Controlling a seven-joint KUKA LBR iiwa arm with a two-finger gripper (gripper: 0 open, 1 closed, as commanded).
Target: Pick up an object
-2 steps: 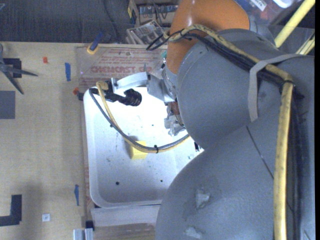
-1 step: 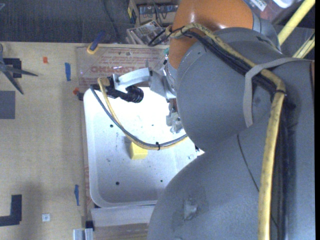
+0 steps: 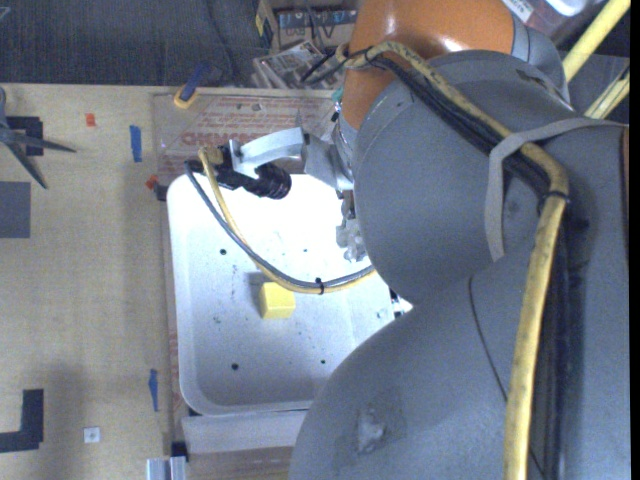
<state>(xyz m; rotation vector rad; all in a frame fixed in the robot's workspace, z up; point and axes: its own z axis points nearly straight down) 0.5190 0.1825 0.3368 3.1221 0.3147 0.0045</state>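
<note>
A small yellow block (image 3: 277,300) lies on the floor of the white bin (image 3: 200,348), a little left of the bin's middle. The grey arm with its orange band (image 3: 430,8) reaches in from the right and covers the bin's right part. My gripper (image 3: 352,236) shows as a bit of metal at the arm's left edge, above the bin and up and to the right of the yellow block, well apart from it. The arm hides whatever lies under it.
Several tiny dark specks (image 3: 234,367) dot the bin floor. A clear plastic sheet (image 3: 240,118) lies along the bin's far rim. The wooden bench (image 3: 80,268) stretches left, with blue tape marks (image 3: 135,143) and black brackets (image 3: 32,418) near its left edge.
</note>
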